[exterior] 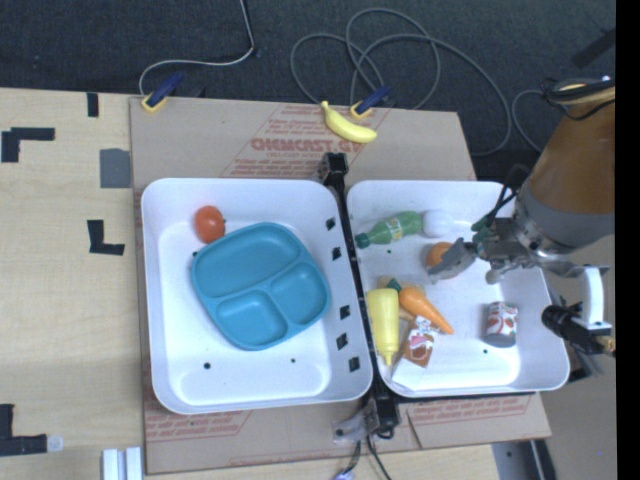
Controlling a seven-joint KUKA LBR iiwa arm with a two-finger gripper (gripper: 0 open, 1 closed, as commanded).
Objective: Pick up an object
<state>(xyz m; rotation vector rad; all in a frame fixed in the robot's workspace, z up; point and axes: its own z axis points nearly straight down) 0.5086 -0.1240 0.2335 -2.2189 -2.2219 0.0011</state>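
Note:
My gripper (476, 264) hangs over the right bin (468, 376), its fingers spread open with nothing between them. One fingertip (456, 257) is right beside a small orange fruit (436, 255), on the fruit's right side. Left of it a green bottle (392, 230) lies on its side. Nearer the front lie a yellow squeeze bottle (383, 320), a carrot (428, 308) and a small red-and-white carton (420, 345). A brown can (500, 324) stands below the gripper.
The left bin (180, 368) holds a blue divided plate (262, 284) and a red tomato (208, 223). A banana (347, 124) lies on the cardboard behind the bins. Cables loop across the dark floor at the back.

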